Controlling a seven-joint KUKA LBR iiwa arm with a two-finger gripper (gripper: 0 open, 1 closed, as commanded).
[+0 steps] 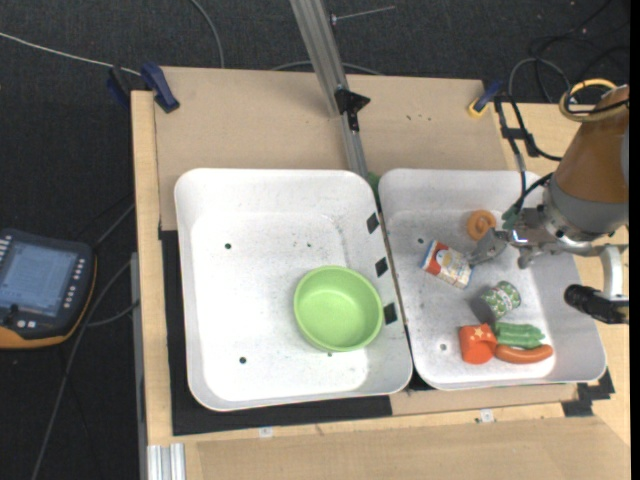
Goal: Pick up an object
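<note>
In the right bin (430, 190) lie several objects. A small orange ring-shaped piece (482, 224) sits toward the back, and a red and white carton (445, 264) lies in the middle. A green and white patterned can (501, 297) is nearer the front. At the front edge are a red pepper (478, 344) and a green and red vegetable toy (521, 342). My gripper (507, 254) hangs low over the right bin between the orange piece, the carton and the can. Its fingers are spread, nothing is between them, and one fingertip (490, 252) is close to the carton.
The left bin (215, 268) holds a light green bowl (338, 308) near its front right. A metal pole (325, 58) slants down to the gap between the bins. A black cable part (597, 303) juts over the right bin's right rim.
</note>
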